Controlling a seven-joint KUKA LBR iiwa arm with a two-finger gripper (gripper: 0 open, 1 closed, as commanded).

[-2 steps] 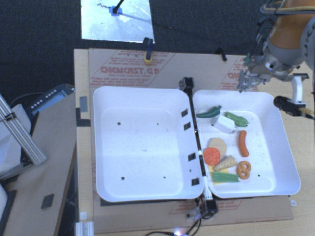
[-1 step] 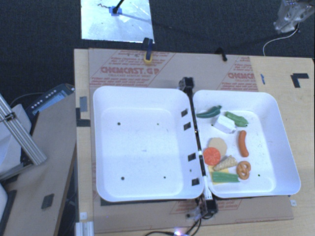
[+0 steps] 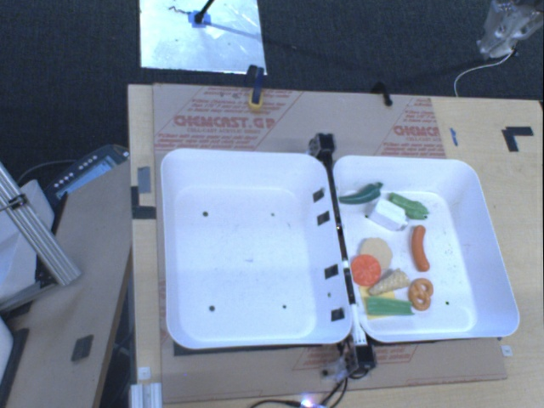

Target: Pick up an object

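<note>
**Pre-grasp: arm parked clear of bins**

The gripper (image 3: 508,25) sits at the view's upper right, well apart from both bins; finger state cannot be determined. Candidate objects lie in the right bin (image 3: 489,219): sausage (image 3: 419,249), pretzel (image 3: 420,292), tomato slice (image 3: 366,269). Next move, judged: travel over the right bin, then descend on an isolated item.

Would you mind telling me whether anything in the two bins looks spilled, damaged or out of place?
Nothing stands out. The toy foods, such as the sausage, pretzel and tomato slice, lie loosely clustered inside the right bin, none over its rim.
</note>
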